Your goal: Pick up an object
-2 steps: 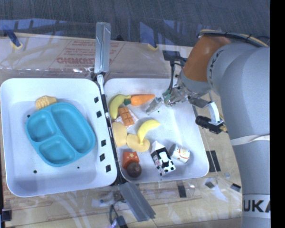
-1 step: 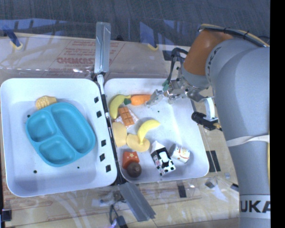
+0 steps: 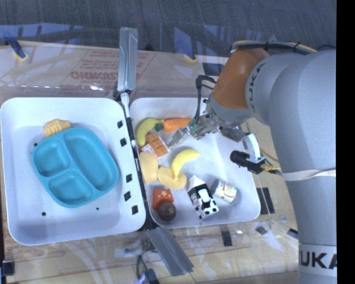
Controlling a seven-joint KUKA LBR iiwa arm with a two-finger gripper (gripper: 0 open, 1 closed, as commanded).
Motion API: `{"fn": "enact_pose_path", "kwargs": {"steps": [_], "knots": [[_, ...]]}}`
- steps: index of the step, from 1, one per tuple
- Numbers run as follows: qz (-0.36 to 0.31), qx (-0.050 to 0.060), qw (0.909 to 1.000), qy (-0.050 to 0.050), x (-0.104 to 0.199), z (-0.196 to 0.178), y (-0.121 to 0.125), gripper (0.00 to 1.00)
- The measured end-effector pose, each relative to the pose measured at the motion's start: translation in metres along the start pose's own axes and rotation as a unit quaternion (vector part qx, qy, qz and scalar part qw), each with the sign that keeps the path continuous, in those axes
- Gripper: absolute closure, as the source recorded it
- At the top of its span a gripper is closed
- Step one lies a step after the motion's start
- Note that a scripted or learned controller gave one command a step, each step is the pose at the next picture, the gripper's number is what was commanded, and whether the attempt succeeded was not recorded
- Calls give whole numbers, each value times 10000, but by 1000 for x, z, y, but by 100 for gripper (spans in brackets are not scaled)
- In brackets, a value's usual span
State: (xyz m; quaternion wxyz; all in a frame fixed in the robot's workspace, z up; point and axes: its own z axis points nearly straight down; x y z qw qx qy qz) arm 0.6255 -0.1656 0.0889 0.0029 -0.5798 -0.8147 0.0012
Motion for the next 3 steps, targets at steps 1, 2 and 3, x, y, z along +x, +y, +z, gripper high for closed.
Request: {"fn": "enact_pose_path", "kwargs": {"steps": [1, 2, 3], "knots": [[150, -1, 9999, -10, 64, 0, -17, 0], [969, 2, 9953, -2, 0, 1, 32, 0], [1538, -10, 9881, -6, -49, -1, 16, 0]]}}
